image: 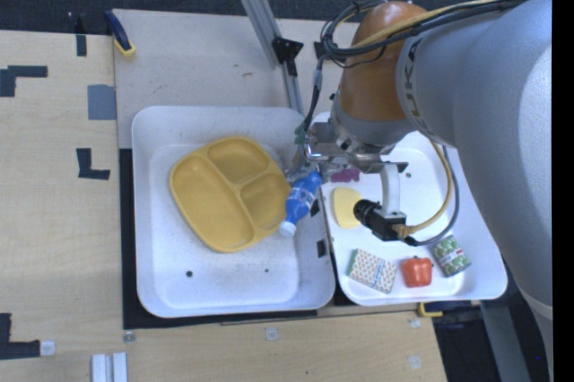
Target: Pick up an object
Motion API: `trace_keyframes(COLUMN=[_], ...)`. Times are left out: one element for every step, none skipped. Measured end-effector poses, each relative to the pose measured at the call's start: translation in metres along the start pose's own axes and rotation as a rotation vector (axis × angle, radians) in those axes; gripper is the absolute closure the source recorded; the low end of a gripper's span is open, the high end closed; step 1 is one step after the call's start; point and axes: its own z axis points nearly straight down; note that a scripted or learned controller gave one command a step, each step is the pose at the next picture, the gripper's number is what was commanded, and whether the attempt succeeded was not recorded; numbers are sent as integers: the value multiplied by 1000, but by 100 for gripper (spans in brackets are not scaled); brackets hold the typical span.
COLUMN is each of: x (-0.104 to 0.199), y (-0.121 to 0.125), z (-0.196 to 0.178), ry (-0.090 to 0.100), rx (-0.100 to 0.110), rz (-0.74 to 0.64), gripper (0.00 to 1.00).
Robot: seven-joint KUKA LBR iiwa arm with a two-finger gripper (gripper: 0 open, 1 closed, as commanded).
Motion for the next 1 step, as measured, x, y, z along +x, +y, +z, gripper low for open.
trace_keyframes(x=[50], y=[13], z=[-14], ry=[1], rx=[-2], rz=[0], gripper=[100])
